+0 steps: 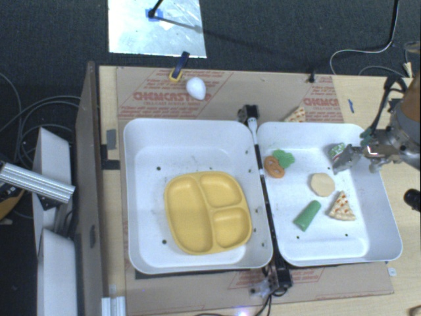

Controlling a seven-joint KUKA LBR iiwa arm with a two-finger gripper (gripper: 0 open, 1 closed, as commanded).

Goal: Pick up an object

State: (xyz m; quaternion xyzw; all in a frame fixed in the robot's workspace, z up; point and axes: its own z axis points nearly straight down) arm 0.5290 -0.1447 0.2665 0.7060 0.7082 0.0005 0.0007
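Left bin: yellow tray. Right bin: pizza slice, round biscuit, green block; gripper at 1 o'clock, grip state unclear

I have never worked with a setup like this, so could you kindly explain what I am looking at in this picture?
This is one camera fixed above a workbench, looking down at a slant. Two shallow white bins sit side by side. The left bin holds a yellow divided plate. The right bin holds toy food: a pizza slice, a round beige piece, a green stick, and an orange slice touching a green piece. The robot arm reaches in from the right; its claw hangs over the right bin's upper part, with nothing visibly held. A white egg lies on the cardboard behind the bins.
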